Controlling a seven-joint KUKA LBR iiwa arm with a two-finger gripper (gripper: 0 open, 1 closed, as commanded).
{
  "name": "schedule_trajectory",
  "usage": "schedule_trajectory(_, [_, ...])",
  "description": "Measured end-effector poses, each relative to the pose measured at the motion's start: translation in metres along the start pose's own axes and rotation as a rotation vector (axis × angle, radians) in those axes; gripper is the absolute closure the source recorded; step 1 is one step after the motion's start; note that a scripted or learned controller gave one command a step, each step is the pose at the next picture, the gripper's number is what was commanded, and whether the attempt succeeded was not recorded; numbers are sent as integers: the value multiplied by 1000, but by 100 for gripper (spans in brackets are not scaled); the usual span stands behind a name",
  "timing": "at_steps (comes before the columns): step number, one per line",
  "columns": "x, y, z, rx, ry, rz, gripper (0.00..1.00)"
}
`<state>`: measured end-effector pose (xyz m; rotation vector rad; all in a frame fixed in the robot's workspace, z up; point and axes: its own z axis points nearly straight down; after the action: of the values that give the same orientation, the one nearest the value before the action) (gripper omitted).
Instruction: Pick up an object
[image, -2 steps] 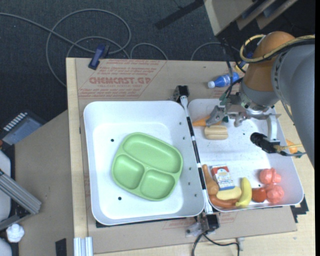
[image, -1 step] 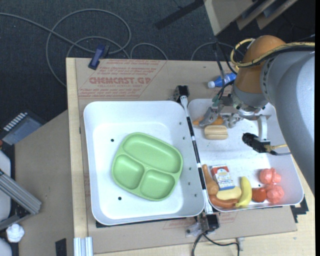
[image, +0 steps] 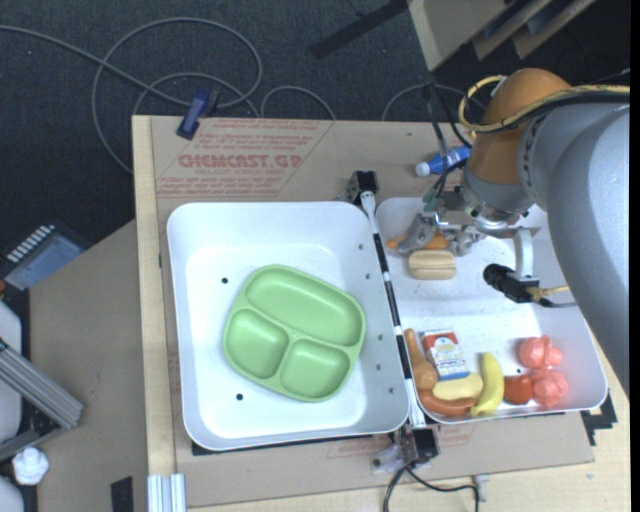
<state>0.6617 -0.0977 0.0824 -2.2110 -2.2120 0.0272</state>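
Camera view: hand (image: 447, 232) low above the bun (image: 432, 264), its grip unreadable, arm (image: 560, 150) hiding the right bin (image: 560, 405) corner

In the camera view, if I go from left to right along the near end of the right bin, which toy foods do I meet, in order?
Orange hot dog sausage → small red and white carton → yellow plastic banana → red tomato-like piece → pink knobbly berry-like cluster, all lying in the right white bin.

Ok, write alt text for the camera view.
A grey robot arm's gripper hovers over a tan bread roll in the right bin, which also holds toy food including a banana. The left bin holds a green divided tray.
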Motion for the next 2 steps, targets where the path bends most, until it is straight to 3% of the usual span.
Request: schedule_trajectory(2, [2,0,0,-1,-1,1,0])
